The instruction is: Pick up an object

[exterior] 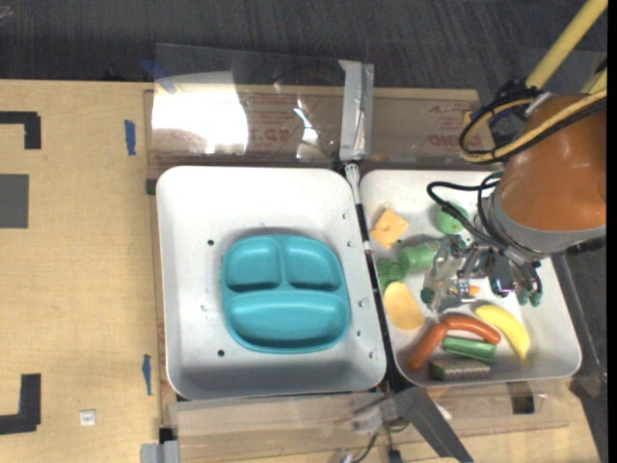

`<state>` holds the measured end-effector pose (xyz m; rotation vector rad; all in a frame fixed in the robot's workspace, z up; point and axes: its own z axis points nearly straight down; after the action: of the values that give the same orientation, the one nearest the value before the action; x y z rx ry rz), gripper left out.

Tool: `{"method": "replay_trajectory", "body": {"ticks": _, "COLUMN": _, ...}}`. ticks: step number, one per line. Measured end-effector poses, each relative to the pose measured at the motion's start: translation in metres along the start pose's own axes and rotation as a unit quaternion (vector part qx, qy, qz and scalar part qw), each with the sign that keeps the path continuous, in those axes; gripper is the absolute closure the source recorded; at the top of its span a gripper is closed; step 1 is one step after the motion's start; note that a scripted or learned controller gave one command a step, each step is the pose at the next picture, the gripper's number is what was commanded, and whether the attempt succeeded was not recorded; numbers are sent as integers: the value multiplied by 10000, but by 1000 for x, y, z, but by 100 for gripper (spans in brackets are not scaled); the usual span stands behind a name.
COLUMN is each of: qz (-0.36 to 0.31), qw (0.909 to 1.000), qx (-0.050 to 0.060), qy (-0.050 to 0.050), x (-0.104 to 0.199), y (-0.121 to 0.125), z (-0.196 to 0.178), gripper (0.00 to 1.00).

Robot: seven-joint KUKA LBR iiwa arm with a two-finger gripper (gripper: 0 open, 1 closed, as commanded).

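Hand position over the right bin

Worktop carries two shallow white bins set side by side, their inner rims touching along a central seam. We see the left bin holding a teal divided plate, which lies flat near the bin's middle with two small compartments toward the far side and one long compartment toward the near side.

We see the right bin holding a cluster of toy food items. A yellow cheese wedge lies near the far left corner. A green piece lies just beside it, and a second green item sits farther back, partly covered by cables. A pale yellow rounded piece rests close to the left wall. Toward the near side we note a red sausage, an orange carrot, a dark green item and a yellow banana, all lying close together, some touching.

Arm reaches in from the right, its orange band standing above the far right part of the right bin. We locate the hand low over the middle of that bin, just above the sausage and beside the green piece. We cannot tell how wide its fingers stand, since metal parts and cables blur together there, and we see no item clearly between them
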<state>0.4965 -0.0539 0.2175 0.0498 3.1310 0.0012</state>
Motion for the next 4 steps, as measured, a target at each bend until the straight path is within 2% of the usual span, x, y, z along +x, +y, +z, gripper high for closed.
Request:
{"method": "replay_trajectory", "body": {"ticks": 1, "qz": 893, "qw": 9960, "qx": 10, "qy": 36, "x": 10, "y": -56, "z": 116, "gripper": 100}}
{"method": "replay_trajectory", "body": {"ticks": 2, "qz": 410, "qw": 9992, "qx": 0, "qy": -20, "x": -2, "y": 3, "z": -19, "gripper": 100}}
{"method": "replay_trajectory", "body": {"ticks": 3, "qz": -23, "qw": 10000, "qx": 19, "qy": -22, "x": -35, "y": -93, "z": 128, "gripper": 100}}
{"method": "replay_trajectory", "body": {"ticks": 4, "qz": -23, "qw": 10000, "qx": 14, "qy": -39, "x": -52, "y": -58, "z": -49, "gripper": 100}}
